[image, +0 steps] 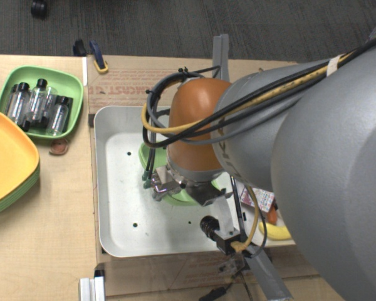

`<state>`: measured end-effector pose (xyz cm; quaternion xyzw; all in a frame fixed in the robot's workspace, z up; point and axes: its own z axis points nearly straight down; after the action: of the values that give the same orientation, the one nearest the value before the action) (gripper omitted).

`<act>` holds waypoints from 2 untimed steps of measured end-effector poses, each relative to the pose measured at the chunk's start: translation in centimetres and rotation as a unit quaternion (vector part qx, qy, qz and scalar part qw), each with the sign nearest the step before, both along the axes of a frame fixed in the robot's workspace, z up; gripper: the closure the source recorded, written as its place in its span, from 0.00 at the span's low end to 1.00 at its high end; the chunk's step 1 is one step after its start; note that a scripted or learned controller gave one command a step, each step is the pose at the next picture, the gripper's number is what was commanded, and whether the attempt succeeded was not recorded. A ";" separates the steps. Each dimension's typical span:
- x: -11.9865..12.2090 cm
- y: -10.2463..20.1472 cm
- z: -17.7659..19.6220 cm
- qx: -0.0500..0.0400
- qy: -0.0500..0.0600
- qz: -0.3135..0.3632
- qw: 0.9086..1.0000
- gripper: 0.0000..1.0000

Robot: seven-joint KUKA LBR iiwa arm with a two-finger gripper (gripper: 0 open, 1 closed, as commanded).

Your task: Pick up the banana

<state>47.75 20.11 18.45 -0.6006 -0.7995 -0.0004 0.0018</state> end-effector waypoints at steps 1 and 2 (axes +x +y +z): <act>-0.2 1.8 -2.8 -0.002 0.002 -0.092 0.996 1.00; 0.3 -1.4 2.7 -0.001 0.000 -0.045 0.999 1.00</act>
<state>48.10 18.67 21.18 -0.6362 -0.7716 0.0000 0.0014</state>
